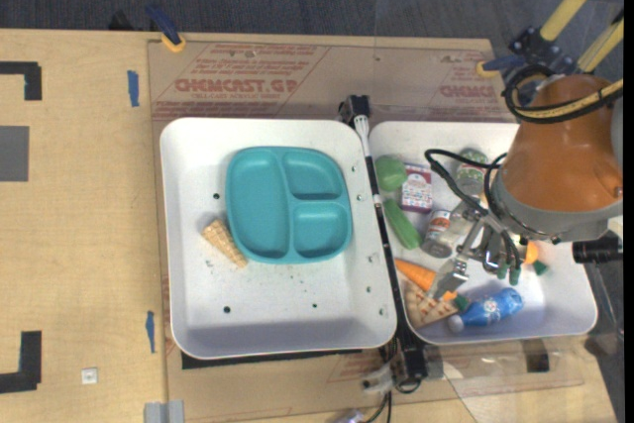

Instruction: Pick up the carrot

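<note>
You're looking at 2 white bins side by side on the bench. The arm (560,154) is reaching in from the right and hanging over the right bin (580,307), orange band up top.

The gripper (458,280) is sitting low in that bin, fingers pointing down-left. The fingertips are crowding the carrot's right end, but I cannot tell whether they're spread or clamped; cables and metal parts are blurring together there. Nothing is showing clearly between them, so I'm not calling it a grasp.

The carrot (416,273) is lying in the right bin near its left wall, roughly flat, pointed end toward the divider. Just below it a waffle-pattern piece (428,309) is resting, and beside that a blue bottle (490,308) is lying on its side near the front rim.

Above the carrot, a long green vegetable (401,221) is lying along the left wall, with a small pink-and-white box (417,189) just right of it.

In the left bin (193,292), a teal 3-compartment plate (287,204) is sitting near the middle, and a tan waffle piece (225,244) is touching its lower left edge.
</note>
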`<action>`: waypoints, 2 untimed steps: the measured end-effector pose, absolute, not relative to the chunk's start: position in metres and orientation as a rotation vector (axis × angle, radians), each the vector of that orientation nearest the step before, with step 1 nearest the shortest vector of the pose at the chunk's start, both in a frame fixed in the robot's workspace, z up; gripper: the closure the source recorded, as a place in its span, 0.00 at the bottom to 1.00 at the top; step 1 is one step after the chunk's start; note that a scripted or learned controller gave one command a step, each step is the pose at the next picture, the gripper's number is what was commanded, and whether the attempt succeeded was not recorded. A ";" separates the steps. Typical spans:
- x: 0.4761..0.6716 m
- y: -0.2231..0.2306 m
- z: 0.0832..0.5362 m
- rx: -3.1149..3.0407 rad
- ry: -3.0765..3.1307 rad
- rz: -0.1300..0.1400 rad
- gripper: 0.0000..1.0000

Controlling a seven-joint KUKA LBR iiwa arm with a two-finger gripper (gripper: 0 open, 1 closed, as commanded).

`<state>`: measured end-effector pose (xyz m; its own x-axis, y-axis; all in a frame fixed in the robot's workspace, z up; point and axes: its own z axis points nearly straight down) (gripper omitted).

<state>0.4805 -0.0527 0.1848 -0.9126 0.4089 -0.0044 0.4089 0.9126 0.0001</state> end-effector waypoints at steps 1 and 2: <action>0.481 -0.038 0.185 0.713 3.056 0.003 0.00; 0.481 -0.020 0.185 0.744 3.049 0.003 0.00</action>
